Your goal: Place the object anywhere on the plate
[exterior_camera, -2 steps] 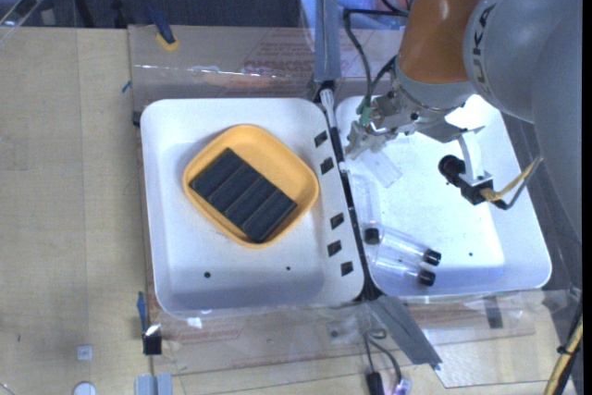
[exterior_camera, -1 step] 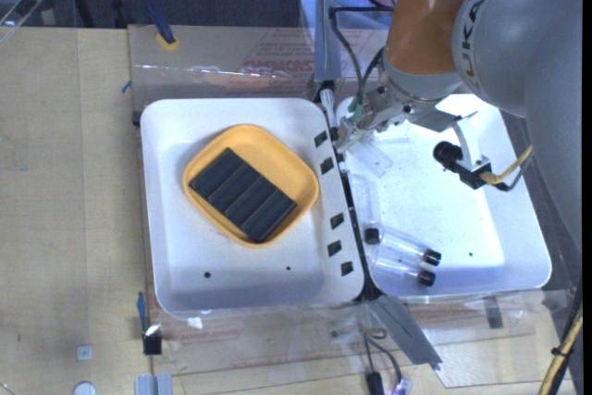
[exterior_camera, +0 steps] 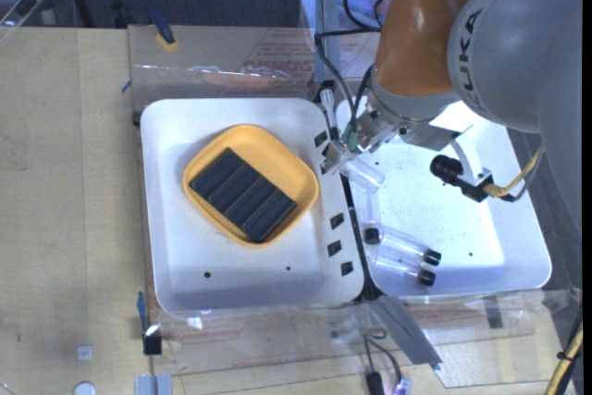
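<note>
The wooden bench (exterior_camera: 65, 199) runs along the left. Behind the left bin (exterior_camera: 185, 273) lies a clear plastic film (exterior_camera: 222, 69) with faint reddish print, too washed out to read.

In the left bin sits a yellow square plate (exterior_camera: 277, 153), turned cornerwise. A black ribbed slab (exterior_camera: 242, 192) lies flat on it, well inside the rim and slanted along the plate's diagonal. Nothing touches the slab from above.

Small black tabs (exterior_camera: 336, 219) dot the wall where the two bins meet.

The gripper (exterior_camera: 344, 148) hangs over that shared wall, near its far end and just right of the plate's corner. Whether it is open or closed cannot be told, and nothing can be seen held in it. A short clear tube (exterior_camera: 365, 173) lies just beside it, inside the right bin (exterior_camera: 499, 245); whether they touch is unclear.

Nearer the camera in the right bin, two clear tubes with black caps (exterior_camera: 402, 247) lie side by side, close together.

The arm (exterior_camera: 527, 32) reaches in from the upper right and slants down and leftward. Its orange band (exterior_camera: 416, 32) bulges just above the wrist. Dark letters reading KUKA (exterior_camera: 462, 51) run down the grey shell beside the band.
</note>
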`<state>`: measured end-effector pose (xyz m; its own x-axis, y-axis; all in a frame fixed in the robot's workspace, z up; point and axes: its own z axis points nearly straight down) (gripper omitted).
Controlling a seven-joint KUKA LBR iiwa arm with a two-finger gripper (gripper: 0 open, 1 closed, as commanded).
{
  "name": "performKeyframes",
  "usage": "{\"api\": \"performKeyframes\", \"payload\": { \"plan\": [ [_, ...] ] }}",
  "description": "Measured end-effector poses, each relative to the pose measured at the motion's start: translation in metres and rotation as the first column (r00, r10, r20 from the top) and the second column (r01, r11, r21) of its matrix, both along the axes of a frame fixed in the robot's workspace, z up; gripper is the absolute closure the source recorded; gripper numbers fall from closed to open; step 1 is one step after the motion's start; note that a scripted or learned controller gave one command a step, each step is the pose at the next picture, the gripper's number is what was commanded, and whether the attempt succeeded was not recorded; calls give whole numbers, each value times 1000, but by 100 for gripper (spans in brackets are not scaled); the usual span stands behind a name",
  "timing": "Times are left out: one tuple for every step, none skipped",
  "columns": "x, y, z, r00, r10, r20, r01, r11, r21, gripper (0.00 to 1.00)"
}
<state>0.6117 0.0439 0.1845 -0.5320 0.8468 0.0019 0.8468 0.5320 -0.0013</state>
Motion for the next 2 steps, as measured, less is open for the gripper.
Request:
{"api": "performKeyframes", "payload": {
  "plan": [
    [-35,30,0,989,146,0,-146,989,0,100],
    [-34,29,0,989,145,0,-145,989,1,0]
  ]
}}
